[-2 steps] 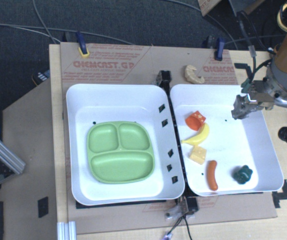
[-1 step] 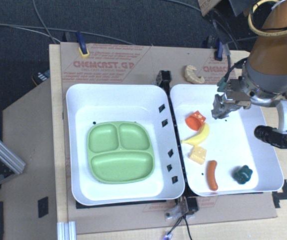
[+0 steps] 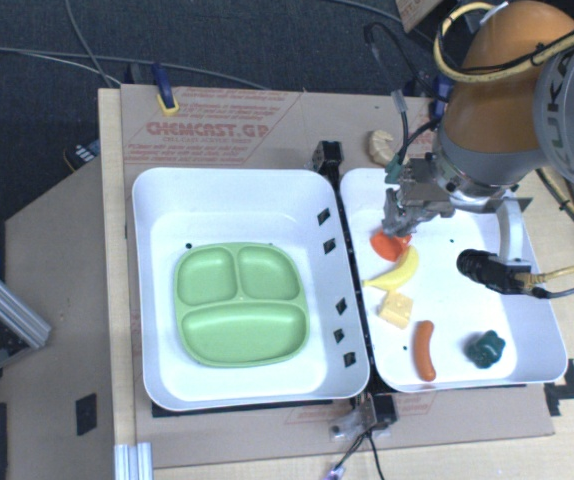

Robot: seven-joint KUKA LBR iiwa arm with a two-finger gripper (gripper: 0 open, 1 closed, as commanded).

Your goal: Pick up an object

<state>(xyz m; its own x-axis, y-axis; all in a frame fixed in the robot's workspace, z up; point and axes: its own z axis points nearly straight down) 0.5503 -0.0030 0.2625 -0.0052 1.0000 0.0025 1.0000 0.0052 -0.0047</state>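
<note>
My gripper point(image 3: 399, 226) hangs low at the left side of the right bin point(image 3: 527, 363), directly over a small red-orange piece point(image 3: 387, 245) and partly covering its top. Just below that lies a yellow banana point(image 3: 397, 271), then a pale yellow cheese wedge point(image 3: 397, 311). An orange-red sausage point(image 3: 424, 350) lies near the bin's front edge, and a dark green lumpy piece point(image 3: 486, 348) sits at the front right. Whether the gripper touches the red-orange piece is hidden by the gripper body.
The left bin point(image 3: 157, 268) holds a green divided plate point(image 3: 241, 303). A black clip-lined divider point(image 3: 347, 268) separates the bins. A black fitting with cable point(image 3: 487, 268) hangs off the arm over the right bin. A beige lump point(image 3: 382, 146) sits behind the bins on the cardboard.
</note>
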